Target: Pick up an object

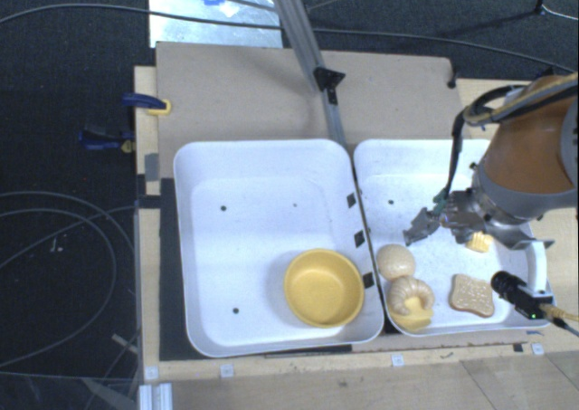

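Dark carpeted floor (pixel 63 55) surrounds the desk (pixel 389 91), with black cables (pixel 54 245) looped across it at the left. A brown board covers the desk top. Blue and yellow clamps (pixel 136 119) grip its left edge. No brand, label or legible writing is visible on any item.

Left bin (pixel 244 173): shallow, white, rounded corners. It holds one yellow bowl (pixel 324 287), upright, round, sitting near the bin's lower right corner, close to the dividing wall. A grey metal pole (pixel 303 33) slants down from the top of the view and ends at the junction between the two bins.

Right bin (pixel 398 173): same type, touching the left bin. Along its lower edge lie three items. A pale round object (pixel 395 262) sits just beside the dividing wall. Directly below it, and touching it, is a tan croissant-shaped piece resting on a yellow item (pixel 412 300). To the right, apart from these, lies a flat slice of bread (pixel 472 295), light brown and speckled.

The tool (pixel 452 223) hangs over the middle of the right bin, its dark fingers pointing left. A small yellow object (pixel 478 241) appears just at its underside; whether it sits between the fingers cannot be determined, nor how far they are parted. The grey arm with orange band (pixel 534 146) enters from the right.
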